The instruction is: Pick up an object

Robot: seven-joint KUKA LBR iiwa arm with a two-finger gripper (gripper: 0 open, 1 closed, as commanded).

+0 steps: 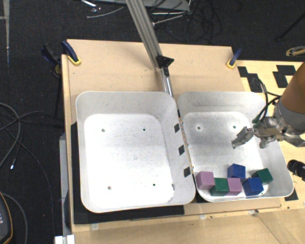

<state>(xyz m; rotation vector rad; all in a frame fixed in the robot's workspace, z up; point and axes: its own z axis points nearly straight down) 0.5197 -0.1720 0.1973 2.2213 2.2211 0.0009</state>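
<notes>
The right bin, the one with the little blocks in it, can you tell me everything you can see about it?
The right bin is a shallow white tray with rounded corners and a speckled floor, looking like plastic. It sits flat on the wooden bench, its left rim against the left bin. Six small blocks cluster at its near edge: two purple, two blue and two green, mostly touching. The end effector hangs above its right half.

Six small blocks clustered at right bin's near edge, two purple blocks (206, 179), two blue blocks (237, 171), two green blocks (221, 185), mutually touching
</notes>
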